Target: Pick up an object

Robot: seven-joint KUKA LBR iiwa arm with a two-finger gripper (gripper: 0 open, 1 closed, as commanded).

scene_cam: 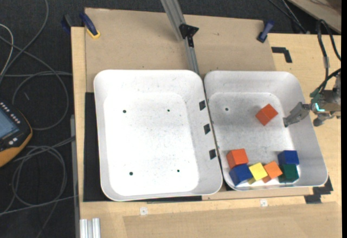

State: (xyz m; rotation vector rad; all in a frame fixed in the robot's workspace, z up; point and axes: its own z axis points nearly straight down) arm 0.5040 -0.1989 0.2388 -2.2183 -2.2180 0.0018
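An orange block (266,114) lies tilted on its own in the upper middle of the right bin (246,86). Along that bin's front wall sits a cluster of blocks: an orange one (237,156), a blue one (240,175), a yellow one (257,171), a small orange one (272,169), a second blue one (288,157) and a green one (290,173). My gripper (296,114) reaches in over the bin's right rim, a short way right of the lone orange block and apart from it. Nothing shows in its grasp.
The left bin (149,131) lies beside the right one, joined by black clips (206,128). A slanted metal rail (173,6) runs down to the gap between the bins. Cables (32,96) and a handheld pendant (11,128) lie on the floor at left.
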